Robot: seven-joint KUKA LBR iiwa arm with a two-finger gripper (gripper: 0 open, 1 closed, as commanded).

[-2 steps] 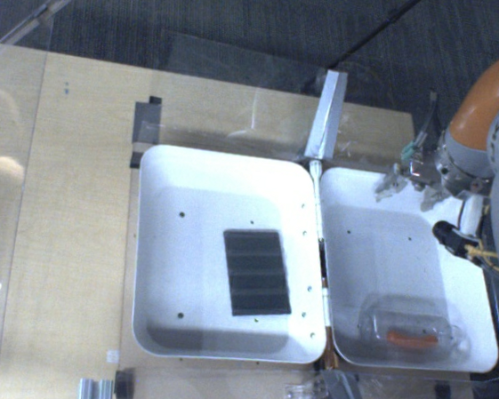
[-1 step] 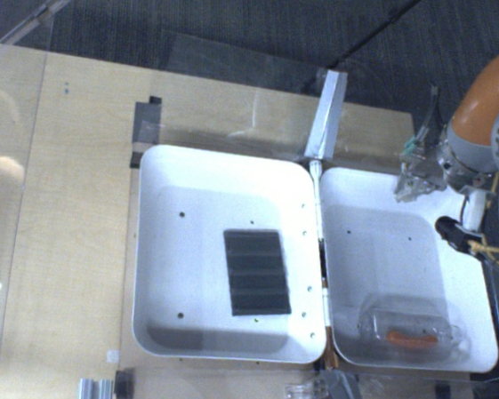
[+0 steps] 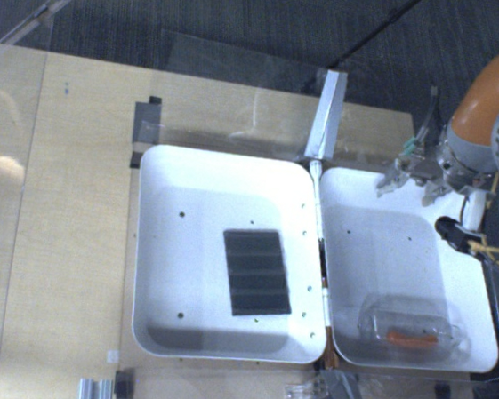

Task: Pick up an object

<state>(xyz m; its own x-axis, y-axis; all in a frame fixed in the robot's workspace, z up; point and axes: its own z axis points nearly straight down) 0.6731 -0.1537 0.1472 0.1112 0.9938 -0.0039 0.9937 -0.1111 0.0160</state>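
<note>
A dark ribbed rectangular pad [image 3: 257,273] lies flat in the middle of the left bin [image 3: 155,318]. A clear plastic case with something orange inside [image 3: 409,329] rests near the front edge of the right bin [image 3: 361,243]. My gripper [image 3: 406,191] hovers over the right bin's far edge, well behind the clear case. It is open, its two fingers spread apart with nothing between them. The grey arm with its orange band [image 3: 494,97] comes in from the upper right.
A metal post [image 3: 326,118] stands at the back where the two bins meet. A black bracket [image 3: 147,122] sits at the left bin's far left corner. A black cable part [image 3: 457,234] hangs beside the right bin's right wall.
</note>
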